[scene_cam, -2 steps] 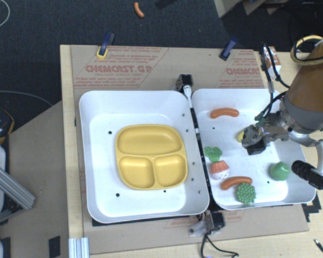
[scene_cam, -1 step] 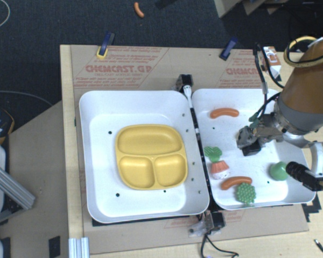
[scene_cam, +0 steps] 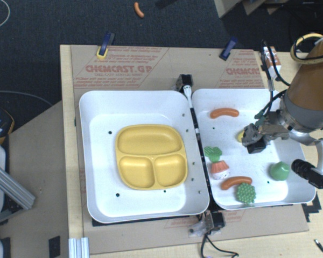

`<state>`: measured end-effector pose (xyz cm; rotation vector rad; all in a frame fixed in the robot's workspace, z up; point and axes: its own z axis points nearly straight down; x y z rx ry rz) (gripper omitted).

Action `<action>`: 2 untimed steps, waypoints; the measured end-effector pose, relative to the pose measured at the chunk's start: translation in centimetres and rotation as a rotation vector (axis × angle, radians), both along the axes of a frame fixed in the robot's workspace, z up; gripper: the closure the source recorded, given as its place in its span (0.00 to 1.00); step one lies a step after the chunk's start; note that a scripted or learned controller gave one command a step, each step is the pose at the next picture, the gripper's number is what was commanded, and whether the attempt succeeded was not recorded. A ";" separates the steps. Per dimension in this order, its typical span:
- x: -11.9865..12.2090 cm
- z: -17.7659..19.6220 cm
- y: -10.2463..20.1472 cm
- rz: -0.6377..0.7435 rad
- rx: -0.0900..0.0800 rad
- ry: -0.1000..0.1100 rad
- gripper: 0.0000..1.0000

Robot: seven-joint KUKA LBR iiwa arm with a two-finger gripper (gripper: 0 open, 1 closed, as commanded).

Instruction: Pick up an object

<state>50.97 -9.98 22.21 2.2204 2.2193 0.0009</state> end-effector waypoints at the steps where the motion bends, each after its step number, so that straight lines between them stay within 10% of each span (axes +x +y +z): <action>1: -0.6 -0.2 -0.1 0.000 0.002 0.004 1.00; 2: -1.4 0.3 0.2 0.000 0.003 0.004 1.00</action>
